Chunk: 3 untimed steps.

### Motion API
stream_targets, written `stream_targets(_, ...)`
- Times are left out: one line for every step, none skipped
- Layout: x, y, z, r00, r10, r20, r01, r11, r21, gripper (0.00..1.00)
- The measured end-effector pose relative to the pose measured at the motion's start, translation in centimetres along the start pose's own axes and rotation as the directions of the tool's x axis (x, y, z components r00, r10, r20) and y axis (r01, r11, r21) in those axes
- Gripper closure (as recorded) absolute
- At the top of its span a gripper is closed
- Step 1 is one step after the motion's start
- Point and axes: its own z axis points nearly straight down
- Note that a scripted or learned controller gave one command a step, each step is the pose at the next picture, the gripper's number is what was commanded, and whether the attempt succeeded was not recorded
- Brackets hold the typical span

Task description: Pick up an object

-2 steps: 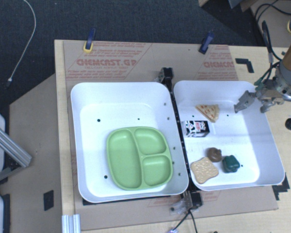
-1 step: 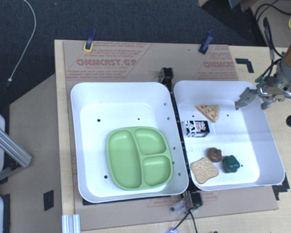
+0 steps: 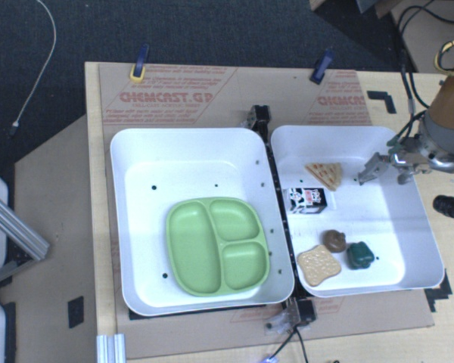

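The right bin (image 3: 408,225) holds several small items. A tan wedge of toast (image 3: 324,174) lies near its back left, with a black-and-white carton (image 3: 308,199) just in front of it. Along the front sit a brown round piece (image 3: 334,240), a dark green block (image 3: 360,255) and a speckled cracker (image 3: 318,265). My gripper (image 3: 384,172) hangs over the bin's back right part, right of the toast and apart from it. It is open, its fingers spread with nothing between them.
A green divided plate (image 3: 216,244) lies in the left bin (image 3: 136,172). The two bins meet at a black clamp (image 3: 259,116) at the back. Blue and yellow clips (image 3: 140,63) hold the cardboard base. Cables run at the far right.
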Motion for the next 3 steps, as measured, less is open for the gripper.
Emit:
stream_targets(0.0,0.0,5.0,1.0,-0.001,0.001,0.001,1.0,-0.005,0.0)
stream_targets(0.0,0.1,3.9,1.0,-0.002,0.003,0.002,1.0,-0.009,1.0)
stream_targets(-0.5,0.8,-2.4,1.0,-0.002,0.006,0.002,1.0,-0.016,1.0)
